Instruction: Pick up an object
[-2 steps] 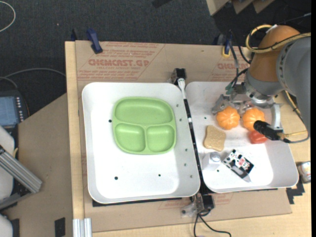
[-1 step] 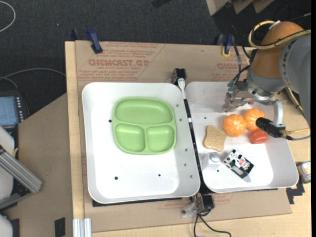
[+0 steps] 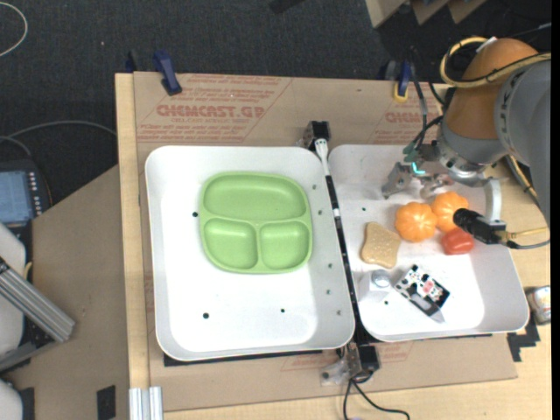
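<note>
Writing: we read "CHEMCAST" on the board [image 3: 210, 110].
Gripper [image 3: 413, 171]: we cannot tell how its grip stands.
Oranges [image 3: 416, 220]: right bin [image 3: 490, 313], by the cracker [image 3: 381, 245].
Plate [image 3: 256, 221]: left bin [image 3: 175, 304].

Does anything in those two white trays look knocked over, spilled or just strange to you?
Nothing looks spilled or broken. The green three-compartment plastic plate sits flat in the left white bin. In the right white bin two round orange fruits, a tan bread-shaped piece and a small black-and-white gadget lie loosely clustered.
</note>
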Controlling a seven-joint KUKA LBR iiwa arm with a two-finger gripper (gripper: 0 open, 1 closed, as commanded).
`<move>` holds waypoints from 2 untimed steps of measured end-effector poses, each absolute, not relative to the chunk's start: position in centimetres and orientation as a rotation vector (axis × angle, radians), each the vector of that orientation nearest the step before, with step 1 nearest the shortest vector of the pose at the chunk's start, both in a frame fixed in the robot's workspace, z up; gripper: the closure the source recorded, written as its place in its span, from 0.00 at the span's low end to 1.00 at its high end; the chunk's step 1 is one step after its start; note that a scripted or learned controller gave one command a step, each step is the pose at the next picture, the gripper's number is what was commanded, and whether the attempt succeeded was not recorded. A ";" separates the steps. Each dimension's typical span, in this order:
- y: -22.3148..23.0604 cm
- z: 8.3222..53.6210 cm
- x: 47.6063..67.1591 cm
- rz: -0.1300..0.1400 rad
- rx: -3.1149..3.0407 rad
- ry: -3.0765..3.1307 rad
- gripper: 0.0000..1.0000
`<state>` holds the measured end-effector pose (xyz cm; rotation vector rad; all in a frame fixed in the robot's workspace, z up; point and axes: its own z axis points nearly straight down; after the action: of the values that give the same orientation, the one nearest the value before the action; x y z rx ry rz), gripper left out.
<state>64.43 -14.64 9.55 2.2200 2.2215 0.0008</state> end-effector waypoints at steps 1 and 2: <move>-15.8 8.4 58.1 -0.005 2.230 2.221 0.00; -15.8 9.5 58.5 0.002 2.222 2.218 1.00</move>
<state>58.46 -15.75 9.54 2.2219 2.2181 0.0017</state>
